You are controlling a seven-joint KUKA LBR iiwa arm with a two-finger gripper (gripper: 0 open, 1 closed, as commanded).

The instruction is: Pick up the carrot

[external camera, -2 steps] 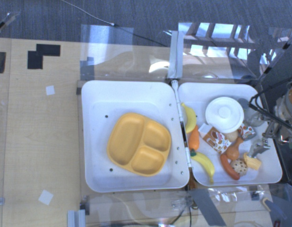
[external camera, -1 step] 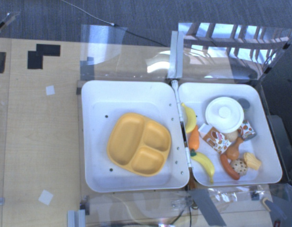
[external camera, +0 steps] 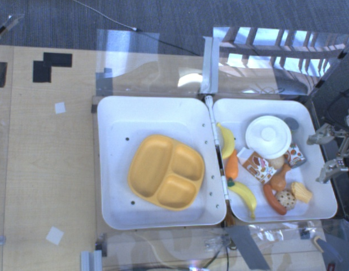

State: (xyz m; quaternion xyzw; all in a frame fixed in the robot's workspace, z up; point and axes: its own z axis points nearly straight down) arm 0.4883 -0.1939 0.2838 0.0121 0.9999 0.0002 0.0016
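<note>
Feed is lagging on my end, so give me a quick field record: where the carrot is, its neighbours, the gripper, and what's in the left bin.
carrot: right bin, against its left wall, lying roughly lengthwise along the wall
neighbours: banana just above it, second banana just below
other items nearby: white lid, snack packet, sausage
gripper: at the right bin's right edge, apart from the carrot, holding nothing visible
left bin: yellow divided plate

— What shows of the robot at the right edge?
— Its gripper [external camera: 331, 151]: two slim, pale metallic fingers [external camera: 320, 135], silver-grey with small joints and brackets.
— And behind them?
— Dark grey housing, too dim to make out detail.
</note>
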